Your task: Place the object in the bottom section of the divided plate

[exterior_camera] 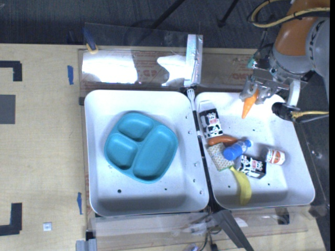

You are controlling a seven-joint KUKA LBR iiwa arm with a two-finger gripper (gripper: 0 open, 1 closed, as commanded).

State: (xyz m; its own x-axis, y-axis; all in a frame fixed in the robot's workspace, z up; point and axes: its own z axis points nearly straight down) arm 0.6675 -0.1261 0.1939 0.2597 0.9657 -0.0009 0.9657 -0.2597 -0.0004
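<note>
The grey arm with its orange band reaches in over the upper right corner of the right bin (306, 187). Its jaws (253, 94) point downward and are closed on the top of an orange carrot (247, 106), which hangs tip-down from them above the bin's upper area, clear of the other items.

The blue divided plate (141, 145) lies in the middle of the left bin (99, 192). It has 3 sections: 2 smaller ones toward the upper left and 1 large one toward the lower right. Nothing lies in any section.

Lower in the right bin sits a cluster of things: a black-and-white patterned carton (211, 122) near the bin's left wall, a red-orange sausage (222, 139) just below it, a blue bottle (234, 150) resting on a mesh sponge (219, 158), a second black-and-white carton (253, 167), a small white and orange can (275, 156) to its right, and a yellow banana (242, 186) lowest of all.

Both bins rest on the pale wooden worktop (36, 156).
</note>
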